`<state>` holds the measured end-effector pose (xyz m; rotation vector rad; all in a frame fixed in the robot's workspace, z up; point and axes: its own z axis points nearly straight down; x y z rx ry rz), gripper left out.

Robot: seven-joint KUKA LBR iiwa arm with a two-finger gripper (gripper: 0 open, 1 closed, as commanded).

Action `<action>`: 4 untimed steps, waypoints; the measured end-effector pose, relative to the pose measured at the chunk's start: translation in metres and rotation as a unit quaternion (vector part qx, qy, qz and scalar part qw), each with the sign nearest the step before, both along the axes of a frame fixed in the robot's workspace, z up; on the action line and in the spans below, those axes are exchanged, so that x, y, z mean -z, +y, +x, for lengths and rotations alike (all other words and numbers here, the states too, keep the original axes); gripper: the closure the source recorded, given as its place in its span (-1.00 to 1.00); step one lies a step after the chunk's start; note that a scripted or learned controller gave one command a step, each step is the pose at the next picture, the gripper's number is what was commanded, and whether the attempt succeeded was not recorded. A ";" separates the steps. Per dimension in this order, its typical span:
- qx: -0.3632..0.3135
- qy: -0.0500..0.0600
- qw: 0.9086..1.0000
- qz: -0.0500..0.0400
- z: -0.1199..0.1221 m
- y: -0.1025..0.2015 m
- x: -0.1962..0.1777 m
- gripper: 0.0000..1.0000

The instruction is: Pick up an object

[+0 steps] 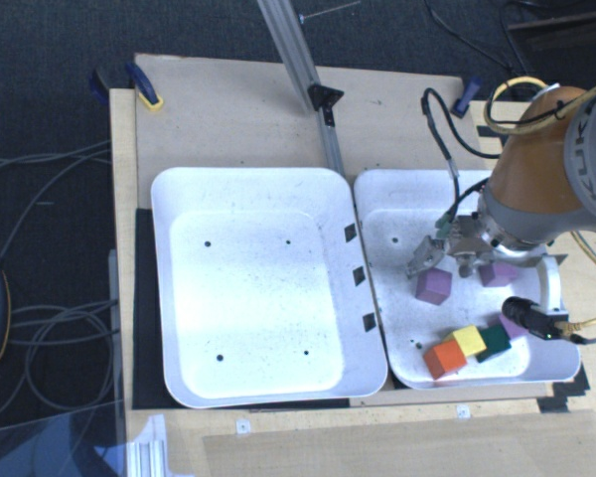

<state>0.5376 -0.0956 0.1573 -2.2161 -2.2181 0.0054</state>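
Bench from above, two white bins side by side. Left bin (258,286): bare floor with dark specks and a few small holes. Between the bins, three small black clips (358,274) sit along the shared rim, and a grey metal pole (298,63) runs down from the top to that rim. Right bin (397,217) holds all the blocks. The gripper (447,258) hangs over the middle of the right bin, its grey body tilted toward the shared rim; one finger (422,258) points down and left, and the jaws look spread apart with nothing between them. A purple cube (434,285) lies on the bin floor just below the gripper, beside the fingertip rather than between the jaws; whether it touches the finger is not clear. A second purple block (497,274) lies right of the gripper, partly hidden under the wrist. Near the front rim of the right bin: an orange block (444,359), a yellow block (468,342) and a green block (494,339), touching in a row. The arm (541,167), with its orange band, enters over the right bin's right side.
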 end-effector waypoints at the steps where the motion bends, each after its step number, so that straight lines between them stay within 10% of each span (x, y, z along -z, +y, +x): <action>1: 0.002 -0.008 1.000 -0.005 0.003 -0.004 0.046 -1.00; 2: 0.001 -0.011 1.000 -0.004 0.004 -0.003 0.033 1.00; 4: 0.000 -0.007 1.000 -0.002 -0.006 -0.014 -0.065 1.00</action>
